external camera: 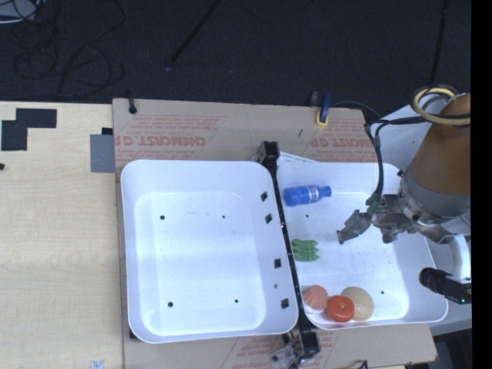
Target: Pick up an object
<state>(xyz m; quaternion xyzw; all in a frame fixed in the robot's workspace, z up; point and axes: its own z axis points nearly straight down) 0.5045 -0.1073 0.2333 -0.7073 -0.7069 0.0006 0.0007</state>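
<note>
A: Gripper (355, 227) first. Two dark fingers, spread apart, nothing between them. Hovers over the middle of the shallow white right bin (388, 177), wrist coming in from the right on the grey arm with the orange band (450, 156).

B: Which object is the pick?

A: Task names none, so my guess is the nearest. Small green ridged plastic piece (304, 250) lies flat on the bin floor, down-left of the fingertips, near but apart from them. Blue plastic bottle with a white cap (307, 195) lies on its side up-left of the gripper, close to the black divider (280, 237) between the two bins.

B: And the cluster at the bottom?

A: Pink rounded piece (314, 296), red round piece (340, 308) and pale tan round piece (358, 302), packed touching one another in the near corner of the right bin, well below the gripper. Poor choice: crowded, and rim right beside them.

B: How to do this step well?

A: Judgement only: fingertips look above the floor, not at it. Shift left and toward the green piece, centre the open fingers over it, turn the wrist so they close across its narrow side, drop straight down until they straddle it, then close. It's low and flat, so stopping too high would close on air. The bottle is rounder and could roll off toward the divider.

B: Left bin?

A: Shallow white left bin (154, 183), not involved.
</note>
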